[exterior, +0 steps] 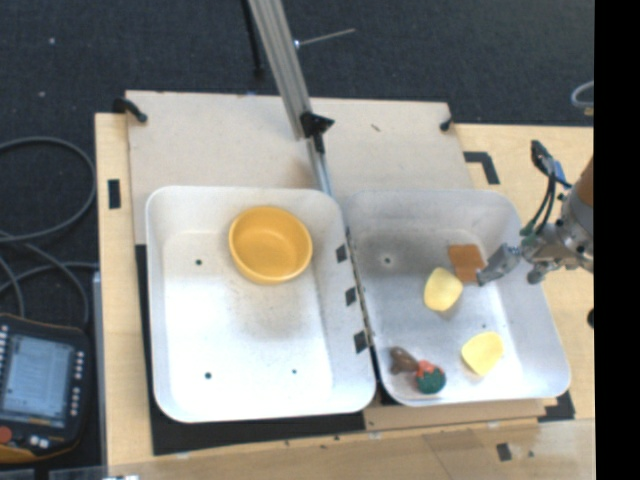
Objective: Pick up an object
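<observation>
At the bottom of the frame, the right bin (520, 368) held 2 small things against its lower edge: a brown scrap (403, 359) and, touching it on the right, a green and red toy (429, 378). Just up and to the right of them lay a yellow piece (482, 352), apart from both. Higher, near the middle of that bin, sat a second pale yellow lump (442, 291), and just above it, right beside it, a brown block (465, 260).

The tool (492, 268) reached in from the right edge at mid-height, its tip low over the right bin beside the brown block; whether it touched the block could not be told, and whether its fingers were apart or together could not be told either. The grey arm (562, 243) ran off the right side of the frame.

The left bin (190, 368) carried 1 thing, a yellow bowl (270, 243), upright in its upper half. The 2 bins touched along their shared edge on the desk (390, 128). Beyond them, a metal rail (280, 48) slanted to the top of the frame. A handheld control pad (35, 378) lay at the lower left, with cables (50, 188) above it.
</observation>
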`<state>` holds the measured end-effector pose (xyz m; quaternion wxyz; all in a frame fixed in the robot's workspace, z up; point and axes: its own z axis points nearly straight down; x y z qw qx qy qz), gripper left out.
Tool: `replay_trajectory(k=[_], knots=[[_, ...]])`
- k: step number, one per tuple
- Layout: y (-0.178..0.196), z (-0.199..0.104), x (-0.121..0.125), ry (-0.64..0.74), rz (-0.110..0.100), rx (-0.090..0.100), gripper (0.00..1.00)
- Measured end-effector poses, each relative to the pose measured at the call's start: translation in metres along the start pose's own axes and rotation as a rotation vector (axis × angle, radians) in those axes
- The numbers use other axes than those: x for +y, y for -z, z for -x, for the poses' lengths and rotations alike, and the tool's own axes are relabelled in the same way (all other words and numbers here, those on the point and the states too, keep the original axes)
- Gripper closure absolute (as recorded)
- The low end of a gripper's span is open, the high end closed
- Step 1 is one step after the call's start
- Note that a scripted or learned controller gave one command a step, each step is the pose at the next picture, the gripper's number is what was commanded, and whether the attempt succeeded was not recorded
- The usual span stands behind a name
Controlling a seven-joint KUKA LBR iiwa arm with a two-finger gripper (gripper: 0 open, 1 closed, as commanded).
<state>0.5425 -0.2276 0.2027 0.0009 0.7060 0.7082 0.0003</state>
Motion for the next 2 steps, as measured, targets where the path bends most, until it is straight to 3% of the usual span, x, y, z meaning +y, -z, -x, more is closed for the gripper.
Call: replay_trajectory(k=[1, 2], knots=[[0.0, 0.0, 0.0, 0.0, 0.0, 0.0, 0.0], [-0.057, -0.001, 0.009, 0.0, -0.005, 0.0, 0.0]])
